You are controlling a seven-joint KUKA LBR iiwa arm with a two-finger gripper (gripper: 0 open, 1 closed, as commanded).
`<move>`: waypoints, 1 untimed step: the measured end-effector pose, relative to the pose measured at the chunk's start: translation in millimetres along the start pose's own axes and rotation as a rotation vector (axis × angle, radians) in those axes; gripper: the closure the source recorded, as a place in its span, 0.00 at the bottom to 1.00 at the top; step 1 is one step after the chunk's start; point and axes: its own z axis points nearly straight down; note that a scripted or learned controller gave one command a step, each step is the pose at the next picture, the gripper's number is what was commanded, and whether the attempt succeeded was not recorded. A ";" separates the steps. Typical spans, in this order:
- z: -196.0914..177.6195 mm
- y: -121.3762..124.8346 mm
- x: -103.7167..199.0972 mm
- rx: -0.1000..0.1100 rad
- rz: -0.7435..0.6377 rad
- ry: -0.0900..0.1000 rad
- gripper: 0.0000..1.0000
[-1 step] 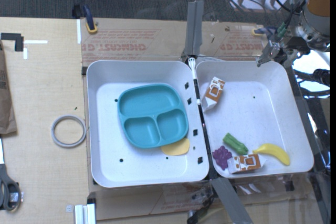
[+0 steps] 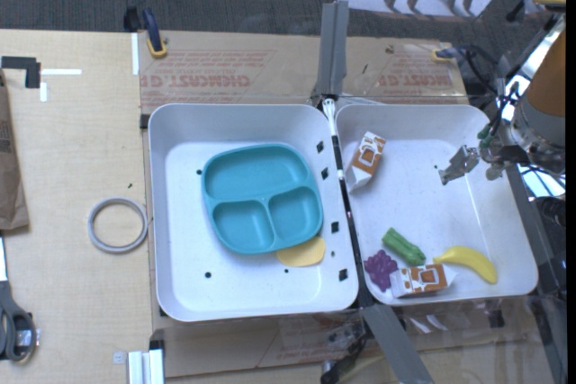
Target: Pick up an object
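While the tool hangs spread above the right bin, cardboard print unreadable, orange-white carton nearby.

We see two bins side by side. The left bin holds a tray. In the right bin, a carton lies far left; a banana lies near.
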 end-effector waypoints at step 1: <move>38.4 37.9 -25.4 -0.001 0.079 -0.001 0.00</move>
